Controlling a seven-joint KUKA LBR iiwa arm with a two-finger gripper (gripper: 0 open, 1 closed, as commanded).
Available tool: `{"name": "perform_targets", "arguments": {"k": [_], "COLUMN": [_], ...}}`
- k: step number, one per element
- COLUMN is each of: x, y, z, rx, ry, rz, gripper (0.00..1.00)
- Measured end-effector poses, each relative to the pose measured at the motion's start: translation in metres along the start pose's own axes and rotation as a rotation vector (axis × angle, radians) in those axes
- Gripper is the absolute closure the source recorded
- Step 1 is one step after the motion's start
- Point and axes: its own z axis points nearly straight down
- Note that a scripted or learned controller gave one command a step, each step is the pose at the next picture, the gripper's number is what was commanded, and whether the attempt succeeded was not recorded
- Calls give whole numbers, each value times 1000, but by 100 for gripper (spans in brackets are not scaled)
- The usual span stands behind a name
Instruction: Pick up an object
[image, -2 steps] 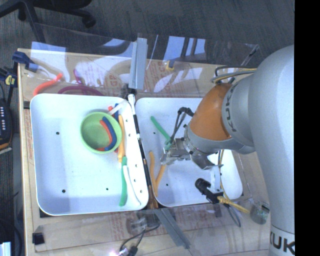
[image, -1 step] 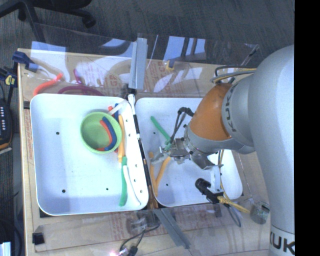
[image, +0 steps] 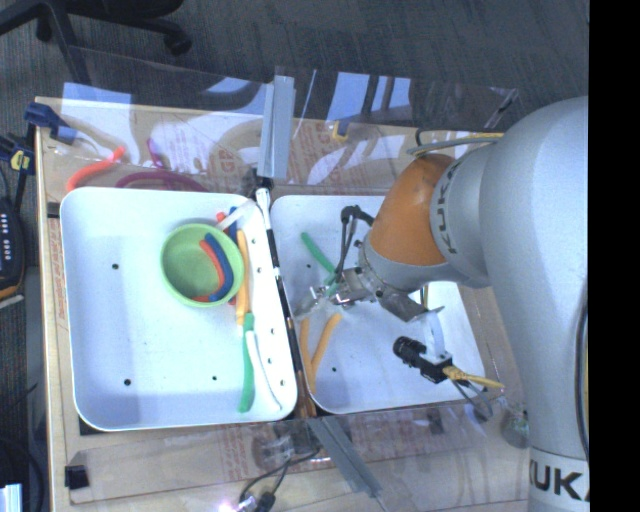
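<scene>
Camera view is showing the gripper (image: 335, 292) reaching low over the orange stick (image: 322, 348); nothing looks lifted yet, and I cannot tell its opening.

Bright overhead light, bluish glare across the bench (image: 350, 100), soft shadow low in the left bin (image: 130, 400).

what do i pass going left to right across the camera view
green bowl → long green stick in the left bin → orange stick in the right bin → arm's orange band
</scene>
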Motion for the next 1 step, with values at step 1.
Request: {"name": "perform_targets", "arguments": {"k": [1], "x": [-41], "y": [98], "z": [-4], "rx": [-6], "ry": [-7], "rz": [-16], "gripper": [0]}}
